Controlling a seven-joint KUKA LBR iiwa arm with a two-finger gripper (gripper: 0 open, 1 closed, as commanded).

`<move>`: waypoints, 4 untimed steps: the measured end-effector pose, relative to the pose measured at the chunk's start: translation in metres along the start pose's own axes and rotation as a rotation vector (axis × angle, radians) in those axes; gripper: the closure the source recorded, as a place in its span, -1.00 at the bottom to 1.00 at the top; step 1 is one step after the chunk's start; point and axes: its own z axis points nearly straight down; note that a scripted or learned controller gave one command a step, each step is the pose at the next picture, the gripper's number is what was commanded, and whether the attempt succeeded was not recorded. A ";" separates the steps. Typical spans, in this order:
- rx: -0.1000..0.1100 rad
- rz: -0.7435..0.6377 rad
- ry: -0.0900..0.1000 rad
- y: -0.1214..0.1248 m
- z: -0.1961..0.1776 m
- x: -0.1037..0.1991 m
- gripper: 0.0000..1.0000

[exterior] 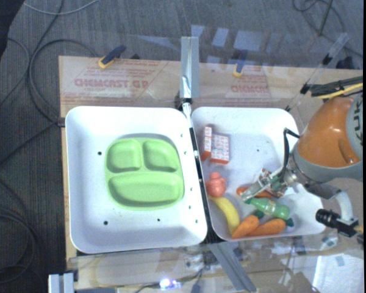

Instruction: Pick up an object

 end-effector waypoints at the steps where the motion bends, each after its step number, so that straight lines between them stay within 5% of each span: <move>1: -0.017 -0.086 -0.016 0.047 0.015 -0.027 -1.00; 2: 0.029 0.140 0.018 0.089 -0.055 0.034 -1.00; 3: 0.023 0.084 0.018 0.056 0.009 0.010 -1.00; 4: 0.027 0.085 0.019 0.056 0.004 0.010 1.00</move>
